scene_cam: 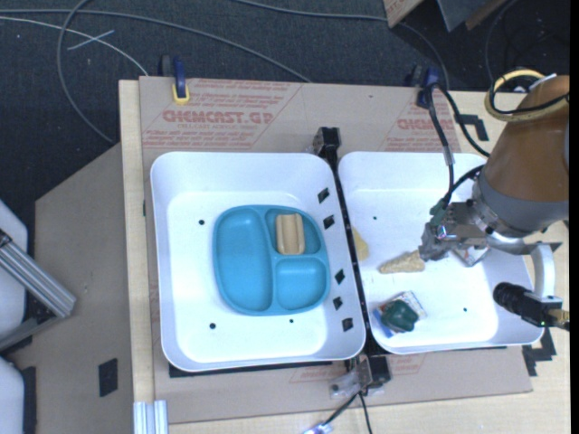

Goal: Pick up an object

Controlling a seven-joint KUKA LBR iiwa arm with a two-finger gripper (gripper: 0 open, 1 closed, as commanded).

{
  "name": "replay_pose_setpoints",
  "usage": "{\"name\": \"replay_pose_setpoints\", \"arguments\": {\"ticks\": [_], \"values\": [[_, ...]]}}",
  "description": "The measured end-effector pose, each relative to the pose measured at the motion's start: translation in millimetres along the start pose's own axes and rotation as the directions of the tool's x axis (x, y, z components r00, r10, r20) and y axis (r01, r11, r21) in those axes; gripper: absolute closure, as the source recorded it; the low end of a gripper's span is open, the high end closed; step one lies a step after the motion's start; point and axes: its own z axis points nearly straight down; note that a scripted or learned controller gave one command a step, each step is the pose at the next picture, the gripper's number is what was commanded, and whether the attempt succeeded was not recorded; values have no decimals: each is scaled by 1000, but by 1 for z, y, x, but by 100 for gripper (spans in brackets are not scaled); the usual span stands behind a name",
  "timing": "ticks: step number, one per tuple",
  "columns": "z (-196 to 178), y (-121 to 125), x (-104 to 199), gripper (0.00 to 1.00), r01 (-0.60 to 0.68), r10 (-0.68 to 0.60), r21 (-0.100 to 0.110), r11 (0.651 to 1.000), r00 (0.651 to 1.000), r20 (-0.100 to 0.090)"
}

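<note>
A blue divided plastic tray (pixel 267 274) sits in the middle of the left shallow white bin (pixel 181 328), with a tan oblong block (pixel 289 233) lying in its far right compartment. In the right shallow white bin (pixel 470 328), a beige cone-shaped piece (pixel 401 262) lies near the centre, just left of the two-finger gripper (pixel 434 242). A small green object in a clear wrapper (pixel 399 314) lies nearer the front edge, towards the front left corner.

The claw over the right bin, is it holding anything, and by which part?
Cannot tell: the claw sits at the tan wedge's right end, but no grip is visible.
</note>
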Motion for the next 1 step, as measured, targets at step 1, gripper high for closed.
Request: {"name": "replay_pose_setpoints", "arguments": {"ticks": [1], "values": [[6,17,52,100,1,-1,-2,1000,1000,1]]}}
